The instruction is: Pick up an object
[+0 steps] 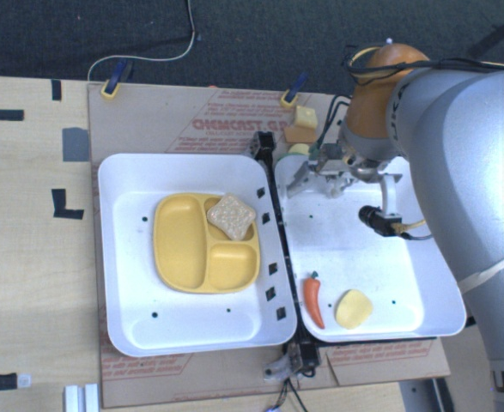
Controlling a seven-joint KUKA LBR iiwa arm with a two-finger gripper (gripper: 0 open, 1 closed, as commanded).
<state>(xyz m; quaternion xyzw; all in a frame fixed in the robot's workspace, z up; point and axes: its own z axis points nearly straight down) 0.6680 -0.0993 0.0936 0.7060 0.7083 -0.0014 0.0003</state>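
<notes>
The grey arm (458, 170) is closest to my camera. It fills the right side, with its orange band (380, 93) above the wrist. The gripper (333, 177) is down at the far left corner of the right bin (406, 264), close to the wall shared with the left bin (123, 256). From this angle I cannot tell whether it is released or clenched, and I see nothing held in it. Just beside it, a black fitting (380, 220) on a cable hangs over the bin floor.

The pickable pieces in the right bin lie at its near edge, well apart from the gripper. An orange-red pepper (313, 301) lies along the left wall and a pale yellow lump (353, 308) sits just beside it.

Beyond the far rim, near the gripper, sit a yellow block (306, 114), a brown block (300, 133) and a pale green piece (297, 150).

The left bin holds a yellow divided plate (196, 247) with a speckled tan slab (232, 216) resting across its far right compartment.

The only writing I see is red print on the cardboard sheet (174, 118) under the bins, along its far and near edges. I cannot read it reliably. Two blue clamps (114, 80) hold the sheet's far edge, and a white cable (161, 54) loops over the dark floor beyond.
</notes>
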